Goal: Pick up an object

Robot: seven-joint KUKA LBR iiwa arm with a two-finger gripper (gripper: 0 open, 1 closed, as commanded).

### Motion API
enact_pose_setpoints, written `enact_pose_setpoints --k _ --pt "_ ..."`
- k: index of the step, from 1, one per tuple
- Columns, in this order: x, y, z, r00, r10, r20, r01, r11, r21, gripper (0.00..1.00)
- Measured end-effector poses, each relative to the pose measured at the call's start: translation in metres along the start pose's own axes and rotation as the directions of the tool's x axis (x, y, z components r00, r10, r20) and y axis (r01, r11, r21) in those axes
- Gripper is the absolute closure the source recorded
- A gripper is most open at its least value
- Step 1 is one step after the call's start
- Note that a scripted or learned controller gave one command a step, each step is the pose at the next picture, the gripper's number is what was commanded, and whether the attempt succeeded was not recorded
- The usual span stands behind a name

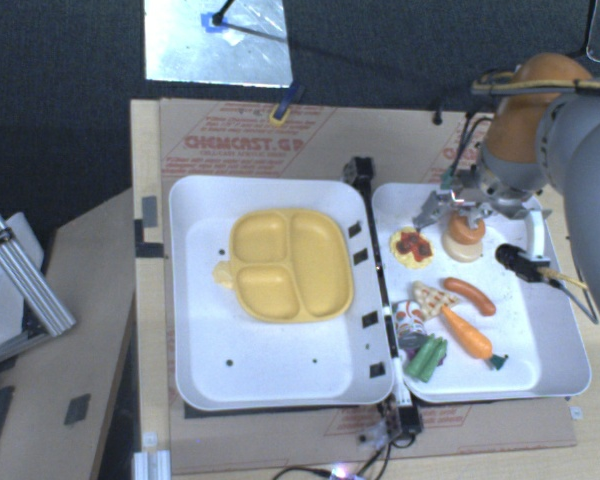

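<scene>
Gripper [467, 204] hangs over the right bin [560, 363], fingers spread wide with nothing between them, positioned for a descent; tan cylinder toy [465, 239] stands just below the fingertips, likely target; pizza slice [412, 247] beside, sausage [469, 295] and carrot [466, 333] farther off
</scene>
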State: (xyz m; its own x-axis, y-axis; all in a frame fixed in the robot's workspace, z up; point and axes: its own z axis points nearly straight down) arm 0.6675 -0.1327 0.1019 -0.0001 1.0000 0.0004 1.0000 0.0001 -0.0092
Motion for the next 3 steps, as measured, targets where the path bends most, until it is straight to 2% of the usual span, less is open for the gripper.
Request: enact_pose_setpoints --k 1,2,3 --pt "-0.005 0.001 -0.013 1.0 -0.002 0.011 0.002 1.0 -0.004 1.0" --pt "-0.006 -0.008 -0.069 1.0 -0.001 0.002 0.001 1.0 -0.017 1.0" --pt "-0.006 -0.007 -0.125 1.0 -0.004 0.002 0.004 1.0 -0.018 1.0"
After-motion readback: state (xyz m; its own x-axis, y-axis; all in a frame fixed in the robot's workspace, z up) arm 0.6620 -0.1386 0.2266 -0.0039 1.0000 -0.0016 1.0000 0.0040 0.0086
